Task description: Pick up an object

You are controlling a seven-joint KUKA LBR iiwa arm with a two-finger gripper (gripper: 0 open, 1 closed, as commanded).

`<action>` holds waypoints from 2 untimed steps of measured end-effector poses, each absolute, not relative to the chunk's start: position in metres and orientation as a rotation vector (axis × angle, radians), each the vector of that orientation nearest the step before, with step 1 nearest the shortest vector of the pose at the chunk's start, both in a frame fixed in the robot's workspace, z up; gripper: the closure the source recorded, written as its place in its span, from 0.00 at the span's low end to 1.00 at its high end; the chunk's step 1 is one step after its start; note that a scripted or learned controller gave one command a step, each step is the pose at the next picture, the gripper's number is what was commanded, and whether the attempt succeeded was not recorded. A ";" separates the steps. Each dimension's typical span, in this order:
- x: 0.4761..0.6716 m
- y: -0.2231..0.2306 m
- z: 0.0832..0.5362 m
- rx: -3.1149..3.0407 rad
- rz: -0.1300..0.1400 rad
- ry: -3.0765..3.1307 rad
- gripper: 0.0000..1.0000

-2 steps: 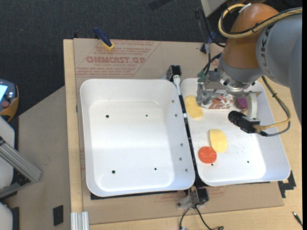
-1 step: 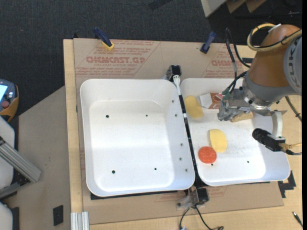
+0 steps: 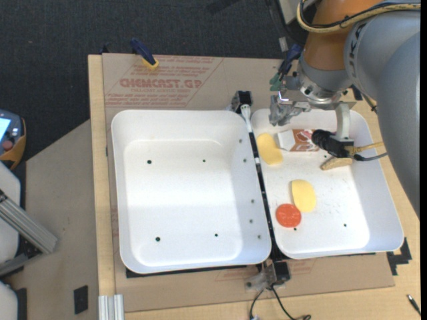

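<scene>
My gripper (image 3: 283,114) hangs over the far left corner of the right bin (image 3: 373,225). Just in front of it lies a pale yellow block (image 3: 270,149), close to the wall between the bins. A small red and white packet (image 3: 303,139) lies just to the gripper's right. Nearer the front of the same bin sit a yellow oval piece (image 3: 303,195) and a red disc (image 3: 288,216), touching each other. Nothing shows in the gripper's grasp.
The left bin (image 3: 133,179) stands beside the right one, both on a cardboard sheet (image 3: 167,79). A blue and yellow clamp (image 3: 145,54) grips the sheet's far edge. A black clip (image 3: 241,101) sits at the far end of the shared bin wall.
</scene>
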State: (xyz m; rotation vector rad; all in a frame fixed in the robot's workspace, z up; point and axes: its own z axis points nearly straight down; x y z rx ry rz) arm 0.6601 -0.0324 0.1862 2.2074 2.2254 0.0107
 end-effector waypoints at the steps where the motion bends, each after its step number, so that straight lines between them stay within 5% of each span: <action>1: 0.668 0.069 0.274 2.205 0.019 2.230 1.00; 2: 0.663 0.122 0.373 2.209 0.018 2.224 1.00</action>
